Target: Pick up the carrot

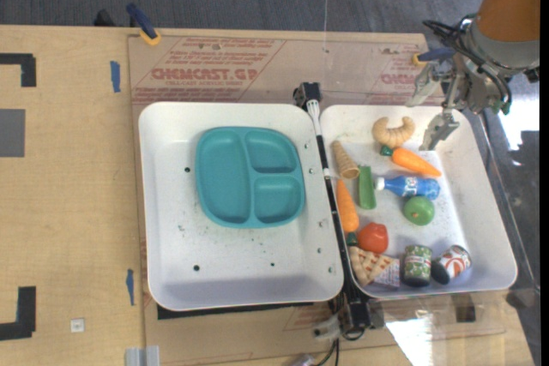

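We see the carrot [415,161] lying slantwise, tip toward lower right; the gripper [443,131] hangs open above its stem end.

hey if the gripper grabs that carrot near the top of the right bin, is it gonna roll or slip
Probably some of both. The carrot looks round and tapered, so it may roll or pivot if nudged off-centre. Its smooth, plastic-looking surface could slip from the gripper. It looks stiff, so it should not flop.
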